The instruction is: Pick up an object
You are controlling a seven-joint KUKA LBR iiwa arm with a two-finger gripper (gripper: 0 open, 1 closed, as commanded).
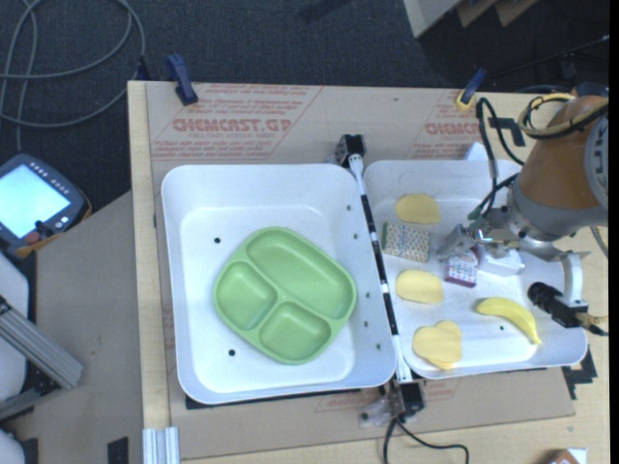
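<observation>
The right bin (542,354) holds several small objects. A pale yellow lump (418,208) lies at its back, a speckled beige block (406,242) sits just in front of that, and a second yellow lump (420,286) lies near the bin's left wall. A yellow heart-shaped piece (437,344) rests at the front and a banana (510,315) at the front right. A small purple and white box (461,272) sits in the middle. My gripper (471,247) hangs low over the bin, directly behind and against that box, with the speckled block to its left.
The left bin (184,201) carries a green divided plate (283,294). The grey arm with its orange band (566,167) and black cables crosses the right bin's back right corner. A black clamp (350,148) sits between the bins at the back.
</observation>
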